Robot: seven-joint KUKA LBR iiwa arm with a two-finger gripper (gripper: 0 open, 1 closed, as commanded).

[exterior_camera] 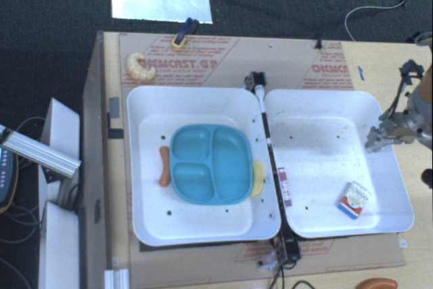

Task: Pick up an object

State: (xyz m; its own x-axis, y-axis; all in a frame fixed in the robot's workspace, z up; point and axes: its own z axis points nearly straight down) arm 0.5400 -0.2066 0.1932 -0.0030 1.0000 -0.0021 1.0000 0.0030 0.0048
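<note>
White right bin [318, 112]: you see a small carton [354, 199] lying near its front right corner. Your gripper [379, 139] hangs over the bin's right rim, well apart from the carton; its grip cannot be told.

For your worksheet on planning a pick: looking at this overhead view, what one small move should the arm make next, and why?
Probably swing the claw inward and toward the small carton in the right bin. The claw sits at that bin's right rim, apart from the carton, which lies alone nearest it.
</note>
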